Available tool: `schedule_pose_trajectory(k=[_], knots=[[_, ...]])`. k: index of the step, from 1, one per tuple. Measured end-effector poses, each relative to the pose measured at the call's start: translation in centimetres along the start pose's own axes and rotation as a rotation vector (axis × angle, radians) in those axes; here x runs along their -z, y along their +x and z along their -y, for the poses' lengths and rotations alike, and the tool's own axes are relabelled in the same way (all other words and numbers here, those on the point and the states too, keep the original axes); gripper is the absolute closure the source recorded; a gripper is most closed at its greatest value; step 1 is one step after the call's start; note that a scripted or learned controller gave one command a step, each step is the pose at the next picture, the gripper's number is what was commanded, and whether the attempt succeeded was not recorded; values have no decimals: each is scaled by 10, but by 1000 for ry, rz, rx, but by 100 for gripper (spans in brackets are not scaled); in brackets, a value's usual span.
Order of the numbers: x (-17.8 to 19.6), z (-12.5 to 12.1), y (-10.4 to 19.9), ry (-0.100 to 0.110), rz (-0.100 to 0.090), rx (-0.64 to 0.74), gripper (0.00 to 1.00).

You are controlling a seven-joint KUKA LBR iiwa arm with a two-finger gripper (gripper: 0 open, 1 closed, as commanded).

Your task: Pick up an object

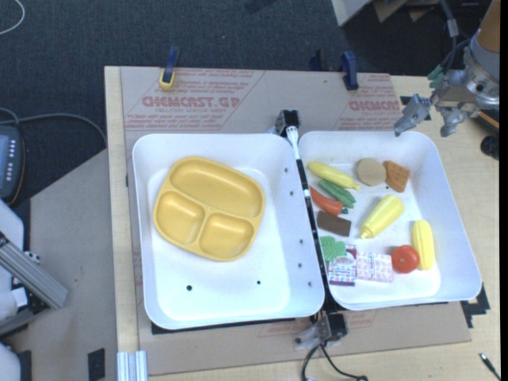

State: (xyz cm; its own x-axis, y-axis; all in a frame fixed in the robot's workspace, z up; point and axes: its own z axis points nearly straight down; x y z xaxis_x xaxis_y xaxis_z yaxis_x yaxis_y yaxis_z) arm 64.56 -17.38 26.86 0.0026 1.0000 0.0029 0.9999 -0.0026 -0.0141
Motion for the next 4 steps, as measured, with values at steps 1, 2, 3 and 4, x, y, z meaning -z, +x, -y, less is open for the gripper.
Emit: schedule_pose_trajectory(k=[1,2,3,4], knots=[[9,-2,1,-14,3,3,0],[-34,-2,1,-9,3,3,0],[-98,-3,1,-7,1,3,0],[-145,-2,-6,-8,2,2,0]])
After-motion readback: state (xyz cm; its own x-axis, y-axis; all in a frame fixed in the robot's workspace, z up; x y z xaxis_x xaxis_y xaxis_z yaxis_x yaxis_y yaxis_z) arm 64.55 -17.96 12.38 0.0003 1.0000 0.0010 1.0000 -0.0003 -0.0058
